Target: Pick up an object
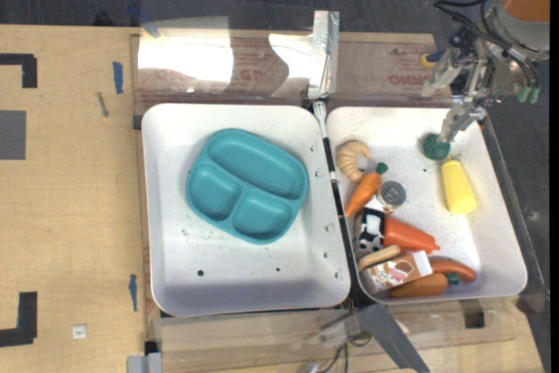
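The right bin (502, 214) holds several small toy items. Among them are a yellow block (458, 186), a small dark-green piece (434, 146), a beige croissant (353, 156), an orange carrot (362, 192) and a grey round disc (392, 194). At the bin's front left lies a heap: a black-and-white figure (371, 228), an orange cone (410, 236), a red-and-white packet (397, 269) and a red sausage (454, 269). My gripper (460, 122) hangs over the bin's back right corner, just above and right of the green piece. Nothing visible is held in it.
The left bin (175, 266) holds a teal divided plate (249, 185) lying flat near its middle. A clear plastic wall with a taped metal post (324, 52) stands behind both bins. Cardboard-coloured bench surface stretches to the left.
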`<state>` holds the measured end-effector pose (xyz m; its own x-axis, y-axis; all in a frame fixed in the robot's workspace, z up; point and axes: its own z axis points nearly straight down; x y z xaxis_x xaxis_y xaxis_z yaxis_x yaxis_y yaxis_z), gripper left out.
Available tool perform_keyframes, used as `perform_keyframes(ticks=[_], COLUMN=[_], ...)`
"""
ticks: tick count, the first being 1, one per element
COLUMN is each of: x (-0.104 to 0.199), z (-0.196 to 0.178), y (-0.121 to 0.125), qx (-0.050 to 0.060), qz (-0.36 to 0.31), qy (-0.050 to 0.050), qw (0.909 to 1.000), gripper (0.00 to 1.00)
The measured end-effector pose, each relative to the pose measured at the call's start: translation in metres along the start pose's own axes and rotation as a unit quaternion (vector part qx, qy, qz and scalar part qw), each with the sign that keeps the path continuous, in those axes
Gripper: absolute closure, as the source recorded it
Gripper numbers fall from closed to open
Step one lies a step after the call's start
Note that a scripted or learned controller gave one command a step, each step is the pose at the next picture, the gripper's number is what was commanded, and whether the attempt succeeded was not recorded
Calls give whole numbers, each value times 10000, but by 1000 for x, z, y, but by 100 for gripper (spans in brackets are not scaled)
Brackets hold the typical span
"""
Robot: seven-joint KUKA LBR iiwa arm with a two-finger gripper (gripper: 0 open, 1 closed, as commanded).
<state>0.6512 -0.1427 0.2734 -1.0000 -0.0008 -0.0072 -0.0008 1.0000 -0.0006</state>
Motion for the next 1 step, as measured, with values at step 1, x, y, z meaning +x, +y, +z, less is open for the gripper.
perform_keyframes(ticks=[1], x=[89], z=[92], y=[-4], qx=[-11], qz=[-256], qy=[46], qw=[9997], gripper=[0])
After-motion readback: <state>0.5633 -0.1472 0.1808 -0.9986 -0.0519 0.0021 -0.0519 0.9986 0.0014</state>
